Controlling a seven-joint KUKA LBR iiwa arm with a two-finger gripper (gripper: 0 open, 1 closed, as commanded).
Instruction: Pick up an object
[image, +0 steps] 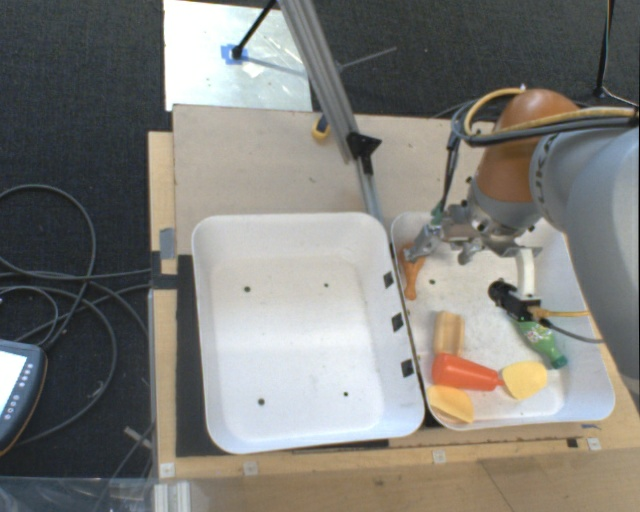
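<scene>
A robotics lab: plywood bench (260, 160), tripod leg (325, 75), loose cables (60, 290) on dark carpet.

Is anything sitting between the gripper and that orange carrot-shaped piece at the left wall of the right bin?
Nothing visible does. The gripper sits over the upper part of the right bin, just right of the orange carrot-shaped piece, with bare bin floor between them. The tan block and orange cone lie nearer the camera, out of that path.
</scene>
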